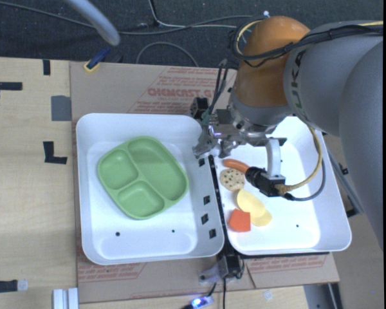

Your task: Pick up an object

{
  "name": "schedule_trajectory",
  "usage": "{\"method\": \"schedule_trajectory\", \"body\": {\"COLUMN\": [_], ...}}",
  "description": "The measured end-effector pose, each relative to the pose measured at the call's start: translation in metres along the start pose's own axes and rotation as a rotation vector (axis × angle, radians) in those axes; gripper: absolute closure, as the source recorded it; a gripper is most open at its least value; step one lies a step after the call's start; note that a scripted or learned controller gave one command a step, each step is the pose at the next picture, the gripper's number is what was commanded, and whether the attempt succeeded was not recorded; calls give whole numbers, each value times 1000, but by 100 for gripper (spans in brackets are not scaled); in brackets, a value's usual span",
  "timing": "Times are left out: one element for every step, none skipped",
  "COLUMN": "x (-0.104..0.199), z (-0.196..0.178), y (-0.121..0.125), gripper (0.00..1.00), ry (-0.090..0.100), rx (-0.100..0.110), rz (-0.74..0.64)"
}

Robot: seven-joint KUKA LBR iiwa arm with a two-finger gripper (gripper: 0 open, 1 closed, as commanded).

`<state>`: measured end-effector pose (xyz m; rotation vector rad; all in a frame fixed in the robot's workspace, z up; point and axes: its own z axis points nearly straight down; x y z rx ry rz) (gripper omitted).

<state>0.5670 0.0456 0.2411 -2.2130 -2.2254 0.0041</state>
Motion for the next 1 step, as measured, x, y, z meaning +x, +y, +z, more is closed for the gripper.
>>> {"method": "schedule_trajectory", "body": {"x": [48], "z": [-5], "y": [-19], "gripper": [100], "ry": [1], "rx": [0], "rz": [-1]}}
